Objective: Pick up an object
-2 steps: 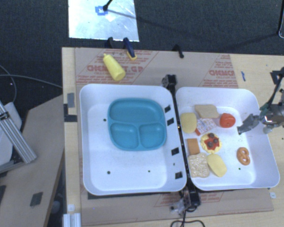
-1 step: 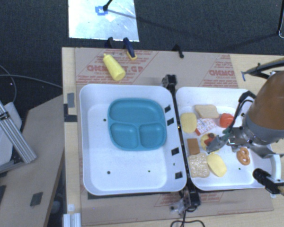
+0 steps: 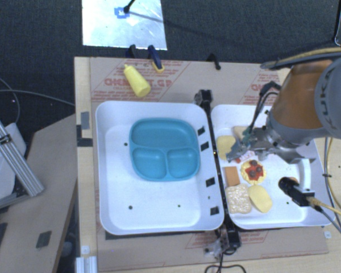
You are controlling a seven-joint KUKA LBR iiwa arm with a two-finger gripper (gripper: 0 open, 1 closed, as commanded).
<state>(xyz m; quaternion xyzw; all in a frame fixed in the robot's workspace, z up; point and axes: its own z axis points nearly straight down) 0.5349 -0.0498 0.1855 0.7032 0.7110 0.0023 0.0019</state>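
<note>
Top-down slanted view of a bench w/ two shallow white bins side by side. The left bin is holding a blue divided plate, sitting a bit toward 12 o'clock of the bin's centre. The right bin is holding a cluster of toy food: a pale yellow piece at the cluster's 10 o'clock, an orange-brown cracker, a round pizza-like piece w/ red topping, a white bumpy rice-like piece at 6 o'clock, and a yellow lemon-like piece at 5 o'clock. A yellow bottle is lying outside the bins, at 12 o'clock of the left bin.

The grey arm w/ orange band is reaching in from 3 o'clock. Its gripper is hanging low over the food cluster, just beside the pale yellow piece and at 11 o'clock of the pizza piece. The tip is small and dark here; probably nothing is in it, but how far apart it stands can't be told.

Step in hand, as I judge it: approach/descent, no grasp made yet. Next move is calling for picking one target, centring over it, and closing w/o pushing the neighbours, since the pieces are lying nearly touching.
</note>
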